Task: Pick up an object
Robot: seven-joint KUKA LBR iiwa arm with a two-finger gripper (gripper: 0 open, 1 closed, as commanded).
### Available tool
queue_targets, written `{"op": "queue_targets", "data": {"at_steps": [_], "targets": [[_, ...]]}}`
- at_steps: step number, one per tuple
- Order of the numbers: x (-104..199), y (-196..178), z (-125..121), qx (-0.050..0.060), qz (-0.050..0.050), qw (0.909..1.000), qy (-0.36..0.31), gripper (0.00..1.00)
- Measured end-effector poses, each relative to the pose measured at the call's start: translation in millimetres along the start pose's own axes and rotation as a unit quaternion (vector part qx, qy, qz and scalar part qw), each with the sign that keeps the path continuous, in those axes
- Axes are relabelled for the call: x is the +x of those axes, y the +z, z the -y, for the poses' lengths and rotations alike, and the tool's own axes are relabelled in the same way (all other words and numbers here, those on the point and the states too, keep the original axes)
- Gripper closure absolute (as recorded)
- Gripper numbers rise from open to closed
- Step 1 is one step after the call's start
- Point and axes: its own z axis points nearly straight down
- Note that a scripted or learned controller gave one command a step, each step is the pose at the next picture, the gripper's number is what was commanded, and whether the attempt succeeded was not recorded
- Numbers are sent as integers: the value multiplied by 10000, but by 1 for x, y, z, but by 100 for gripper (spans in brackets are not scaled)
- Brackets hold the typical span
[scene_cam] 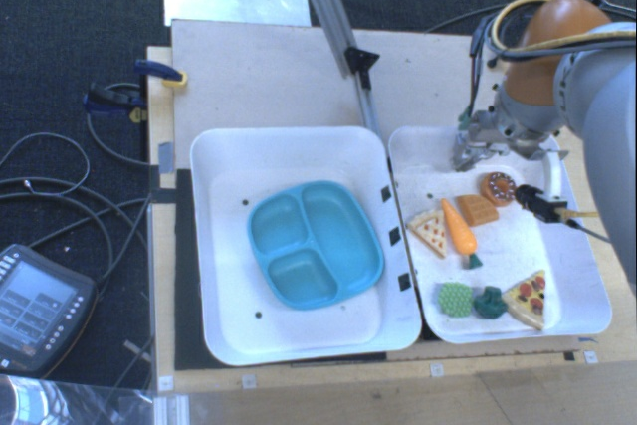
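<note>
At right bin's (597, 314) far edge, end effector (466, 157); carrot (459, 226) apart

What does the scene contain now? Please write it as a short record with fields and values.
left bin: holds a blue divided plate
right bin: carrot, two pizza slices, donut, toast, two green pieces
gripper: above the far left corner of the right bin, holding nothing visible
arm: enters from the right

Two white bins (214, 244), one blue tray (315, 243), two pizza slices (431, 232), one carrot (459, 226), one donut (497, 187).
</note>
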Motion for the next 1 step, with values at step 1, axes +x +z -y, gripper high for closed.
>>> {"op": "queue_targets", "data": {"at_steps": [1], "targets": [[-7, -62, -7, -21, 4, 10000, 1, 100]]}}
